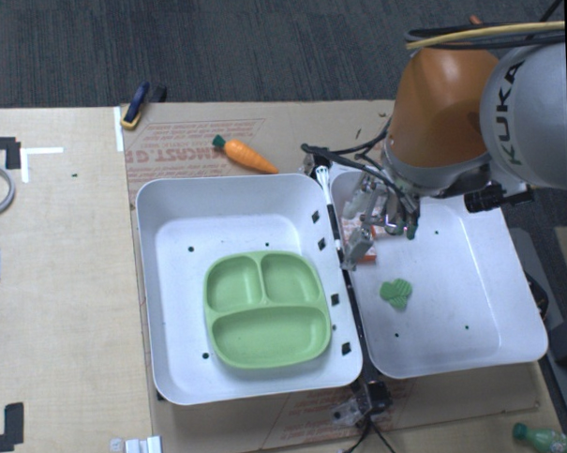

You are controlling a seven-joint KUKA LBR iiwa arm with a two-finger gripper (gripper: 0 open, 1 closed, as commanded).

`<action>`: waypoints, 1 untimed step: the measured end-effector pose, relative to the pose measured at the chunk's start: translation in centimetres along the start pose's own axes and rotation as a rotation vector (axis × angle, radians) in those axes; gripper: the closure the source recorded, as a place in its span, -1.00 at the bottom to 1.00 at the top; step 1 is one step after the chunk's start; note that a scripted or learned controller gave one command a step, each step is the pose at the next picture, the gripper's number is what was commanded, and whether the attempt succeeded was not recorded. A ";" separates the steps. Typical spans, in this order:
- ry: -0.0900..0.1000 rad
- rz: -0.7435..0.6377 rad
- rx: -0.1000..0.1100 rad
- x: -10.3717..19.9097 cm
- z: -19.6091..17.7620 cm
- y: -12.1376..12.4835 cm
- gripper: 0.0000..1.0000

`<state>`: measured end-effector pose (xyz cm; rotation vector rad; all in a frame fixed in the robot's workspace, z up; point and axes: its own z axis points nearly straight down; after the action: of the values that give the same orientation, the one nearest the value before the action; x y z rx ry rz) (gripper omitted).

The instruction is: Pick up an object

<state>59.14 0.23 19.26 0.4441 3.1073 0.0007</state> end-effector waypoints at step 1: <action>-0.001 -0.246 -0.001 -1.7 0.0 -1.1 -1.00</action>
<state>60.48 -1.31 19.27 0.0593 3.1372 0.0008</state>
